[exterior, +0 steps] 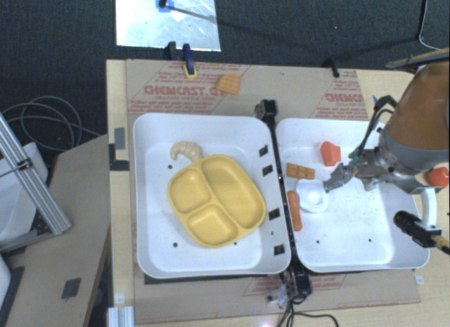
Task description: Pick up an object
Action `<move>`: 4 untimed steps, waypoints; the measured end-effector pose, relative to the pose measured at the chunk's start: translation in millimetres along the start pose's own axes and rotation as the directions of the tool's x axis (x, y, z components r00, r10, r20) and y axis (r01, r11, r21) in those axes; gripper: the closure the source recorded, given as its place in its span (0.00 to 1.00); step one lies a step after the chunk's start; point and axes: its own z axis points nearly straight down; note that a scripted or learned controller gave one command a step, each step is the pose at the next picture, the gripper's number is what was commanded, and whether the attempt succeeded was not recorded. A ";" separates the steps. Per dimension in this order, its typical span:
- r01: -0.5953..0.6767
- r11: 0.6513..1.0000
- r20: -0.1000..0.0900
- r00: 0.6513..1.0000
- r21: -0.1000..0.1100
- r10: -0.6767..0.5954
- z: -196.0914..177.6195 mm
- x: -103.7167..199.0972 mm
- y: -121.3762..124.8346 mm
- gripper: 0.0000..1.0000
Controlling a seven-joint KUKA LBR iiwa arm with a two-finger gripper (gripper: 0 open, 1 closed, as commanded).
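left bin [151, 248], centre-left of frame: yellow divided tray [214, 199], pale croissant-like piece [186, 150] at its upper left. right bin [351, 252]: orange cracker [300, 172], sausage [293, 210], white cup [311, 197], red block [330, 153], all lying loose. claw [336, 177] low just right of cup, grip state unclear. judgement: nothing lifted, pick not yet made.

Illumination is bright, even and overhead. The white bins [211, 125] run close to overexposed, losing surface detail. A foil sheet [167, 8] beyond the bench shows mottled glare. Shadows are soft and short. Focus is slightly soft overall; the arm [422, 122] appears blurred.
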 end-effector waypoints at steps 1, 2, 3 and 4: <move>-0.003 1.000 0.004 1.000 -0.005 0.003 103.9 -56.2 56.0 0.00; -0.002 1.000 0.001 1.000 -0.001 0.002 100.6 -53.3 53.6 0.00; 0.006 1.000 -0.001 1.000 -0.011 -0.006 104.8 -68.6 131.1 0.00; 0.005 1.000 0.001 1.000 -0.007 -0.005 94.2 -70.7 128.2 1.00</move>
